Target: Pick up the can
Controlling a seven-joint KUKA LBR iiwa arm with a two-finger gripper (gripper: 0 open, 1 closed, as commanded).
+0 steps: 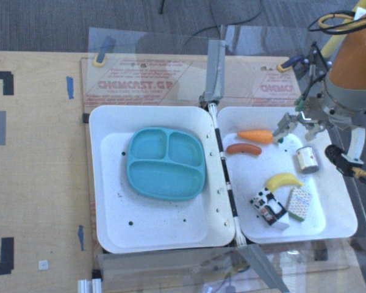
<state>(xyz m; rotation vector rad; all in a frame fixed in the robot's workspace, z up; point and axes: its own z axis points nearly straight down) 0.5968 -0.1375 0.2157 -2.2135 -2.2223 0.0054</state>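
Note:
A small silver can [305, 159] lies on its side in the right bin [335, 224], near that bin's right wall. My gripper [297, 129] hangs above the bin's far right part, a little beyond the can and apart from it. It is open, its two fingers [285, 126] spread wide with nothing between them. The grey arm with its orange band [352, 60] comes in from the upper right.
In the right bin lie a carrot [255, 136], a red sausage [243, 149], a banana [283, 180], a black and white box [268, 206] and a patterned packet [299, 203]. A teal divided plate [166, 163] sits in the left bin [110, 224].

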